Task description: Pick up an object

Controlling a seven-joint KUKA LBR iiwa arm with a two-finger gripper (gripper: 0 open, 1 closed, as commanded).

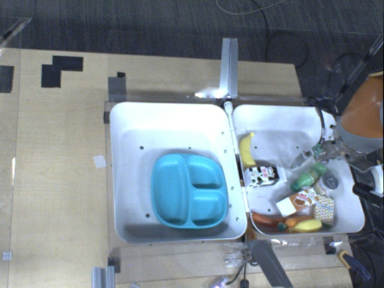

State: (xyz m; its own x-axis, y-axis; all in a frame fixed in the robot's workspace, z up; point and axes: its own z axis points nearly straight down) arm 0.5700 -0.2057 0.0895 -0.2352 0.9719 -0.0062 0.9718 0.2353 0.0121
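The grey arm with its orange band point(365, 110) is reached in from the right, and its gripper point(319, 153) is hung over the right shallow white bin point(282, 116), just above a green plastic bottle point(306, 179). Whether the fingers are released or clenched cannot be told.

The likely targets are crowded in the bin's near right corner: the bottle, a small white-and-orange carton point(295, 203), a patterned packet point(324, 207), a yellow lemon-like piece point(308, 225) and an orange carrot-like piece point(279, 224), all touching or overlapping. A closing grasp could be spoiled by a neighbour being caught, or the rounded bottle could be squeezed out sideways. A yellow banana point(245, 150) and a black-and-white cow-patterned block point(262, 175) are set apart near the divider.

The left bin point(129, 161) is occupied by a blue divided plastic plate point(189, 191). Both bins are carried on a pale wooden counter point(54, 179), beyond which dark carpet point(150, 17) and a loose cable point(258, 5) are seen.
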